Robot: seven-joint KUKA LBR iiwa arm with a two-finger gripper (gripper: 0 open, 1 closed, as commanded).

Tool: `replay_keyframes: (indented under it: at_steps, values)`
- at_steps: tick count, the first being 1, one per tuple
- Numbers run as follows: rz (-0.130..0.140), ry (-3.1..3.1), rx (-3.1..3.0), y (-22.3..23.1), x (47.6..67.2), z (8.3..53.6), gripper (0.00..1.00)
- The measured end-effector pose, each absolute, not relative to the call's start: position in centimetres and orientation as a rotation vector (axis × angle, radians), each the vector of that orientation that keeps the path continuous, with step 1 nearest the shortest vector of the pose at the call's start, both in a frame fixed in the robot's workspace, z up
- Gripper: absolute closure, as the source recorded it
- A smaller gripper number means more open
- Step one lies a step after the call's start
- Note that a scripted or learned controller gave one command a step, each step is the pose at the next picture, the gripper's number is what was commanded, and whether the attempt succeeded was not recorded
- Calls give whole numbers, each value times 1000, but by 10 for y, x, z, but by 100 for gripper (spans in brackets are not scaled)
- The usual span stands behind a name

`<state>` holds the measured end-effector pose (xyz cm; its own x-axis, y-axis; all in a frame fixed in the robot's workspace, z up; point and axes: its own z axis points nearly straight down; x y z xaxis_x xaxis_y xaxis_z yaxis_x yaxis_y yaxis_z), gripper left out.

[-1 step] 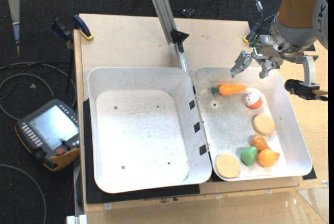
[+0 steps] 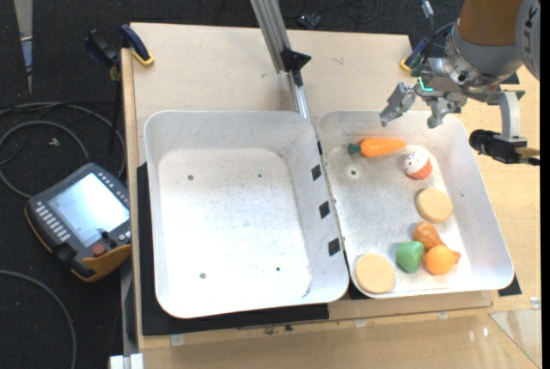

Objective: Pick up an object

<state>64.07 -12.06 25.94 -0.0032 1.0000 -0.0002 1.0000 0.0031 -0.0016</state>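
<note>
My gripper (image 2: 418,109) hangs above the far edge of the right bin (image 2: 490,221), its two fingers spread apart with nothing between them. Just below it lies an orange carrot with a green top (image 2: 379,147). To the carrot's right sits a white and red ball-like toy (image 2: 417,163). Further toward the front are a tan round piece (image 2: 434,205), a small orange item (image 2: 427,232), a green pepper-like toy (image 2: 410,255), an orange fruit (image 2: 441,260) and a flat tan disc (image 2: 375,272).
The left bin (image 2: 163,144) stands beside the right one, and a row of black clips (image 2: 324,208) runs along the divide. A slanted metal pole (image 2: 266,2) crosses the back of the bench. A teach pendant (image 2: 82,221) lies on the floor at left.
</note>
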Motion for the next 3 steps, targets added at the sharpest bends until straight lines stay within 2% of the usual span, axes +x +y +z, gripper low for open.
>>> replay_keyframes:
  at_steps: [2, 3]
  values:
    - [5, -2217, -2220, -111, 625, 159, 0]
    - [5, -2218, -2219, -108, 627, 95, 0]
